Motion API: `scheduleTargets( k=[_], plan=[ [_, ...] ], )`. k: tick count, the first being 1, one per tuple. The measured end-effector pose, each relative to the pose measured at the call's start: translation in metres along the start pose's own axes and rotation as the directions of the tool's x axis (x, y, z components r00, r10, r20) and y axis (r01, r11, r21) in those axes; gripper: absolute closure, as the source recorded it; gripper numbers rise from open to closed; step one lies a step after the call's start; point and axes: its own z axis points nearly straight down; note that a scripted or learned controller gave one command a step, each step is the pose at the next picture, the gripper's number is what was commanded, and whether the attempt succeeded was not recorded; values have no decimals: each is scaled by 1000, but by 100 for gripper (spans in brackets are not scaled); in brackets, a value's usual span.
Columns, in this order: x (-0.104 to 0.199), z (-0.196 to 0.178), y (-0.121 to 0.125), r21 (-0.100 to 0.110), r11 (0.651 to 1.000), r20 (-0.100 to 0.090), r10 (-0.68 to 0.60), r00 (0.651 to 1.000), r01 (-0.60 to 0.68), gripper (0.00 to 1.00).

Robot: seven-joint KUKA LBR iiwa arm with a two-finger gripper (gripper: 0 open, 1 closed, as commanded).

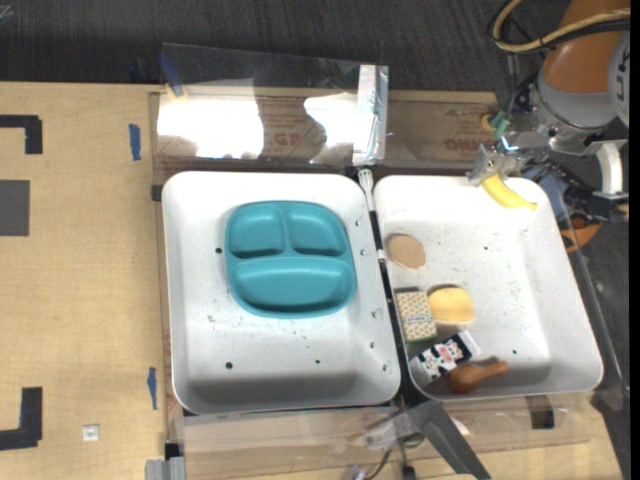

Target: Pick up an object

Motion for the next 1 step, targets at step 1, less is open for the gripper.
scheduleTargets(
  k=[1],
  plan=[
    [110, 36, 12, 9, 993, -6, 122, 993, -122, 100]
  ],
)
